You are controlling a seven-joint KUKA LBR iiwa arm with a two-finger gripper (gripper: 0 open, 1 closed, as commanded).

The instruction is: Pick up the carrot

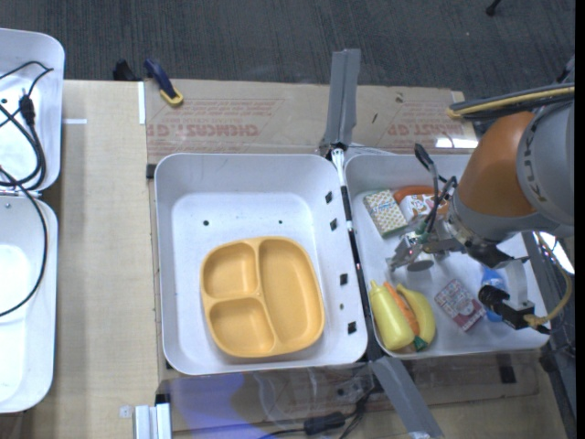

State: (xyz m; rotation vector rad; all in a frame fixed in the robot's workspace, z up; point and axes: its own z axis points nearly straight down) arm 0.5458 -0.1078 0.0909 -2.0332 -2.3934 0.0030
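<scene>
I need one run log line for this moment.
gripper: over right bin | carrot: in right bin, beside yellow bottle, not held | yellow plate: left bin

Bright, even overhead light across the bench.
White bins verge on glare; shadows stay soft, focus slightly soft throughout, floor dim.

Bench bearing two white bins

Grey KUKA arm, orange-banded above the wrist.
Rounded grey casing, broad glossy orange band, darker grey wrist section below. Thin dark cables looped beside the wrist; metallic two-finger gripper of bare silver parts, small dark fittings at its base.
</scene>
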